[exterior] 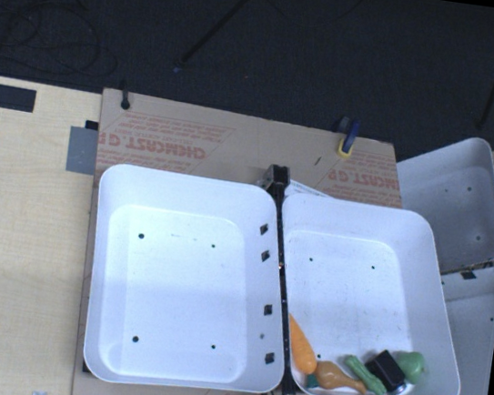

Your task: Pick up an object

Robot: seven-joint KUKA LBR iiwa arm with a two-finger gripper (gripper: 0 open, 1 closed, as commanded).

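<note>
Clutter packs near corner of right shallow white plastic bin [421,264]: orange carrot-shaped toy [301,343], small black block [386,369], green rounded piece [411,364]. Gripper state: cannot tell. Carrot looks least crowded; close across its width, clear of bin wall.

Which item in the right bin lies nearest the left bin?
The orange carrot, against the dividing wall; the black block and green pieces sit further right.

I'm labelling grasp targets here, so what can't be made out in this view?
Camera view:
Green stick and green lump: one thing or two is unclear, because the black block covers where they meet.
Pale thing under the tan piece: mostly covered, too small to name.
</note>
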